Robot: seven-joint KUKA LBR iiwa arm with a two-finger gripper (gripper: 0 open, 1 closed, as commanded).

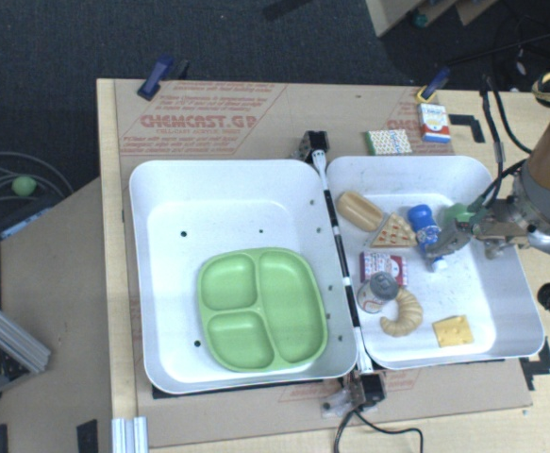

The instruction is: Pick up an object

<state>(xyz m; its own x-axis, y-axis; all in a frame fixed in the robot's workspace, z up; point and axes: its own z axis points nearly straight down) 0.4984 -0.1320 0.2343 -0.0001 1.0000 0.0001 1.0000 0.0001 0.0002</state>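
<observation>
Several toy foods crowded the right bin (pixel 510 319) on the counter while the pincer (pixel 441 241) hung low among them.
Whether the pincer was open or gripping anything could not be told; its tip sat touching or just beside the blue cup (pixel 420 218), near the pizza slice (pixel 391 232), so it might nudge both and close on nothing.

The light wooden bench (pixel 114 253) is topped by a brown cardboard sheet printed with red lettering (pixel 199 116); two shallow white plastic bins sit on it side by side, the left bin (pixel 152 196) touching the right bin (pixel 515 324) along their inner rims; a small green-patterned card (pixel 389 142) and a small red, white and blue box (pixel 434 123) lie near the right bin's far rim; a blue clamp (pixel 157 76) grips the sheet's far left edge.
</observation>
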